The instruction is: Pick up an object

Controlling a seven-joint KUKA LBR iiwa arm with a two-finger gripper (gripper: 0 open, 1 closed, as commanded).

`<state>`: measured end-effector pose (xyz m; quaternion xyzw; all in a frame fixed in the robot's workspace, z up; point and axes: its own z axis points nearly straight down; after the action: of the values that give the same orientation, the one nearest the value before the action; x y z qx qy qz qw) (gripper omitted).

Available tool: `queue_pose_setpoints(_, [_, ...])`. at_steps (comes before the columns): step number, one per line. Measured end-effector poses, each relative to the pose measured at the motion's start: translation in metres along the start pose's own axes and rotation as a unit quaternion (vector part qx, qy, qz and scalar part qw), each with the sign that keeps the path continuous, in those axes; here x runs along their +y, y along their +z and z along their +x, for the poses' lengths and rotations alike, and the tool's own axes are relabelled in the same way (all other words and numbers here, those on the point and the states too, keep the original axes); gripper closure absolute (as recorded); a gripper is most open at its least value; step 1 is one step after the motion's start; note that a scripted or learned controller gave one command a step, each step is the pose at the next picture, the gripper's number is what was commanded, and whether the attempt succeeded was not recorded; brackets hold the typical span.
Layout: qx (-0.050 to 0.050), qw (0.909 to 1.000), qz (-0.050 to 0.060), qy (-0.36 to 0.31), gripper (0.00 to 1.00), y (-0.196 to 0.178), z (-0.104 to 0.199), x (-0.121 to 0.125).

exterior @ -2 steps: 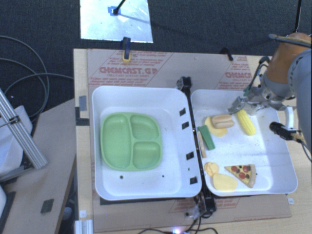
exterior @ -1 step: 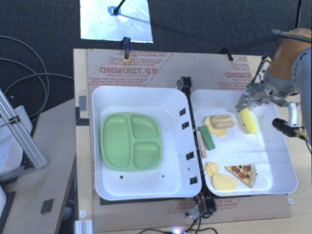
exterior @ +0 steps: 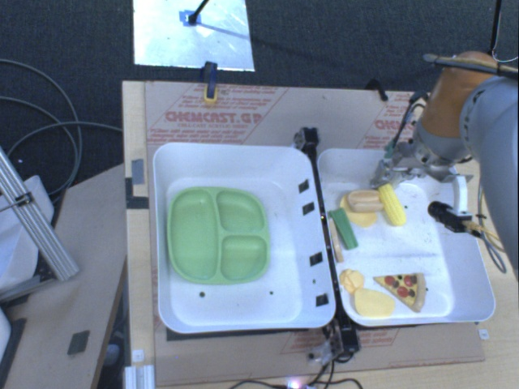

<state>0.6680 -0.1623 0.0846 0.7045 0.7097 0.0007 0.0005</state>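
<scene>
Two white bins sit side by side. The left bin (exterior: 186,168) holds a green divided plate (exterior: 217,235). In the right bin (exterior: 466,278) lie corn (exterior: 392,204), a hot dog (exterior: 364,201), a green stick (exterior: 344,228), a pizza slice (exterior: 403,288) and yellow pieces (exterior: 366,297). The gripper (exterior: 388,173) hangs just above the corn, at the bin's far side

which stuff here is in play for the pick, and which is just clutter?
In play (right bin, near the gripper):
- corn cob
- hot dog bun
- green stick
- pizza slice
- yellow pieces

Lying about:
- green divided plate in the left bin
- yellow clamp on the board
- loose cables at left
</scene>
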Motion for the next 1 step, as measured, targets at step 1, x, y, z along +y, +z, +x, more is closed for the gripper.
queue_pose_setpoints(1, [0.001, 1.0, 0.0, -0.001, 1.0, -0.001, 0.0779, -0.049])
